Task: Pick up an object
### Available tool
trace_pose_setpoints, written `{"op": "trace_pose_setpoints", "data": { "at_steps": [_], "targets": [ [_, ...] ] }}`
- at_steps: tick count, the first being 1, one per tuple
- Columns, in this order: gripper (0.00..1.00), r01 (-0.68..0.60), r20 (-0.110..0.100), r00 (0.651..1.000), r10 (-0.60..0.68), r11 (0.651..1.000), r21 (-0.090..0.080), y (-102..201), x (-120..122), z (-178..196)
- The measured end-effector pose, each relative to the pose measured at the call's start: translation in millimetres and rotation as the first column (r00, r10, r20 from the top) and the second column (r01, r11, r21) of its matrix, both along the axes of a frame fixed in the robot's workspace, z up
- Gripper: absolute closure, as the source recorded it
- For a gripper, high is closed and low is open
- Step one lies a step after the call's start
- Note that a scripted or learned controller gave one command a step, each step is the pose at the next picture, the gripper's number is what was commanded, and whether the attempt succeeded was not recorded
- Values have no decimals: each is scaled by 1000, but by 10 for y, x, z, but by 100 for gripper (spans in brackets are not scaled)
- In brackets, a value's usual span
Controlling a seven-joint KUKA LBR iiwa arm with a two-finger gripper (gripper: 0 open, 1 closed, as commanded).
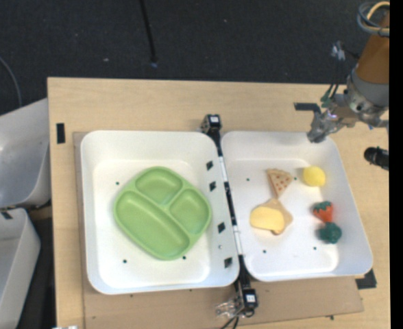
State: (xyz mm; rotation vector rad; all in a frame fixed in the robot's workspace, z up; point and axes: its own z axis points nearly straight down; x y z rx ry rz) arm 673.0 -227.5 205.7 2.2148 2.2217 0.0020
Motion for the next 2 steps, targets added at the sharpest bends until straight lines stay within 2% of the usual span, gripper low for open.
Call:
{"op": "trace_pose_setpoints", "data": {
  "at_steps": [1,2],
  "targets": [
    [100,-2,-2,1000,2,1000,2,434,-89,118],
    [100,-2,-5,1000,2,1000,2,939,-194,72]
  ]
}}
